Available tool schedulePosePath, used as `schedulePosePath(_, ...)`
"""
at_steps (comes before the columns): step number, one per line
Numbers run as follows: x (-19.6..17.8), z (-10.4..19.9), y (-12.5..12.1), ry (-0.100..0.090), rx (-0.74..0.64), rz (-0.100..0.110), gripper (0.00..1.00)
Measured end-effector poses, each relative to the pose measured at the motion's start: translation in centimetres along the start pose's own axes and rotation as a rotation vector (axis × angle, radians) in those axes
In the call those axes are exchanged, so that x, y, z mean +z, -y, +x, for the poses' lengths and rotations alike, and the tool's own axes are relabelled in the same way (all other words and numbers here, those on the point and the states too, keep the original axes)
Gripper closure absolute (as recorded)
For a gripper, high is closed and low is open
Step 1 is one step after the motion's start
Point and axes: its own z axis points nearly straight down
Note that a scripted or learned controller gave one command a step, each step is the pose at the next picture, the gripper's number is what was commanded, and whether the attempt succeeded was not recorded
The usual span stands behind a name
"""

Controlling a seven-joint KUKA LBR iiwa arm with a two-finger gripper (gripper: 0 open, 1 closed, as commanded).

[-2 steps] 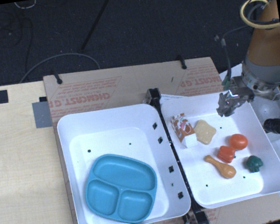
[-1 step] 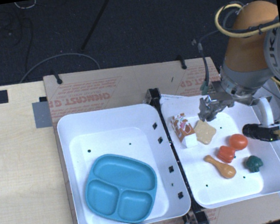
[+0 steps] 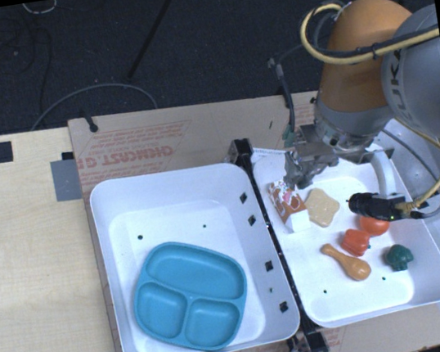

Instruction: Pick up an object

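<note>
Fingers first: whether they stand wide or narrow I cannot tell, for my gripper [image 3: 298,173] is a dark tangle seen from above. It hangs just over the upper end of the red-and-white packet [image 3: 287,202], which I take as the thing to pick. I cannot see anything held.

The packet lies in the white bin on my arm's side [image 3: 371,292], close against that bin's wall. A beige slice [image 3: 323,208] sits just beside the packet, on the side away from the wall, perhaps touching it.

That squeeze is my worry. Coming down, I could strike the wall or catch the slice along with the packet. The packet also looks flat, so it may slide out of a pinch.

Farther from the packet lie one orange-red piece [image 3: 356,240], possibly two pressed together, one tan club-shaped piece [image 3: 347,262] and one green lump [image 3: 397,256]. Beyond the wall, the second bin [image 3: 168,212] holds one blue plate [image 3: 191,296] with three compartments. Two bins in all.
</note>
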Motion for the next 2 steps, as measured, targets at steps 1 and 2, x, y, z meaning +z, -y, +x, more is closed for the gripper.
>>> schedulePosePath(1,0.7,5.2,-0.2,0.000,0.000,0.002,1.00)
schedulePosePath(2,0.6,9.9,-2.1,0.001,0.000,0.000,1.00)
